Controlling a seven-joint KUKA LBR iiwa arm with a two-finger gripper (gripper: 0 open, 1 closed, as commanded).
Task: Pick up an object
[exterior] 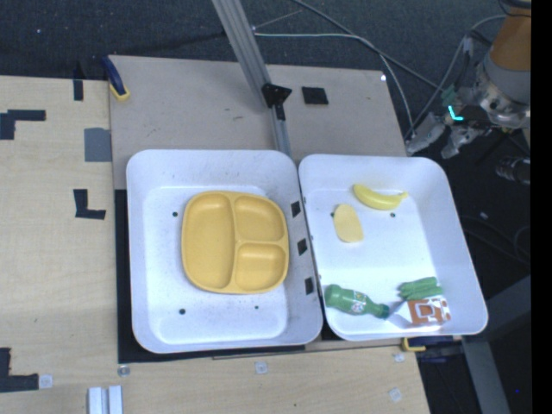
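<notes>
Gripper (438, 134) state cannot be told; it is positioned off the worktop, beyond the upper right corner of the right bin (448, 231). Within that bin, a banana (378, 197), a pale yellow piece (348, 223), a green bottle (354, 301) and a small packet (423, 302) are located. A yellow divided plate (235, 241) is seated in the left bin (155, 257).

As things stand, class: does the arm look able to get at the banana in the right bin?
Probably yes. The banana lies alone near the far wall of the right bin, with nothing on top of it and the yellow slice set apart. The end effector sits just outside that bin's far right corner.
</notes>
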